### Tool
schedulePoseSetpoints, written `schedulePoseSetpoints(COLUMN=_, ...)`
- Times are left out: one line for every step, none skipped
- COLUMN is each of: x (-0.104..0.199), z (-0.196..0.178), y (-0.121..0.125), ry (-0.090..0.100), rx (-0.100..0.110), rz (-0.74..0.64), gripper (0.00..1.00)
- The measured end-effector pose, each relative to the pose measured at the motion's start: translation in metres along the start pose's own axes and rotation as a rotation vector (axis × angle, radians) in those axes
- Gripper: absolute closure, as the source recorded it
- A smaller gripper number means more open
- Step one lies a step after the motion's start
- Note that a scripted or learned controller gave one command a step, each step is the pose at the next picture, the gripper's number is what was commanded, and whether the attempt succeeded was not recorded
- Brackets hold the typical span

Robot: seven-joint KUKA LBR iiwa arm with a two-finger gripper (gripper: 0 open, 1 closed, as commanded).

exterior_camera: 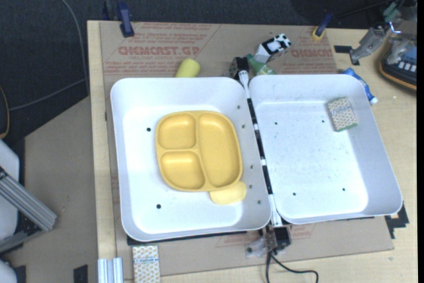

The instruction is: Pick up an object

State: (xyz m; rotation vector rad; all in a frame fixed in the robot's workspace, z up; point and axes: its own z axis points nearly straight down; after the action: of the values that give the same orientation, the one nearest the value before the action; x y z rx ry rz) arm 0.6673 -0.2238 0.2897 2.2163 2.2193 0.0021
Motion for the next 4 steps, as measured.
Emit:
schedulePoseSetpoints(x=0.001, z=0.142, y=-0.043, ry=0.004, rx=0.007, rz=0.002, gripper=0.0)
schedulePoseSetpoints(x=0.015, z=0.197, y=-0.045, ry=0.004, rx=0.007, rz=0.001, gripper=0.0)
schedulePoseSetpoints(x=0.015, z=0.186, y=-0.043, ry=0.003, rx=0.003, rz=0.001, gripper=1.0)
schedulePoseSetpoints(x=0.1, z=0.2, y=-0.058, ry=0.002, rx=-0.005, rz=0.0, gripper=1.0)
